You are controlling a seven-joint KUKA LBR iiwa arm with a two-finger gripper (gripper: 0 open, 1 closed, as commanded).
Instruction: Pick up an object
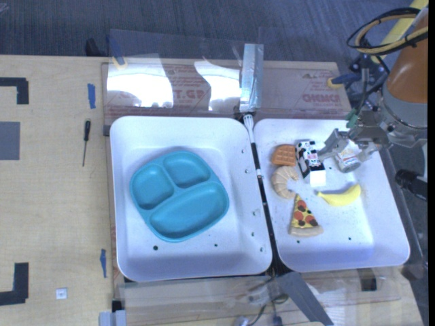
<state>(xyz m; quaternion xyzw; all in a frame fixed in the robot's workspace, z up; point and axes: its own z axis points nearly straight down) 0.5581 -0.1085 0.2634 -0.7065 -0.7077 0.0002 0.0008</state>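
Yellow plastic banana (342, 195) is lying untouched in the right white bin (391, 240); the gripper (345, 156) is hovering just above it, fingers spread, gripping nothing, pickup pending.

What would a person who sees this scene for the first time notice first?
Probably the blue divided plate, alone in the left bin. Next comes the cluster of toy food in the right bin: a pizza slice, a banana, a croissant and a waffle. The gripper hangs over that bin's far right part.
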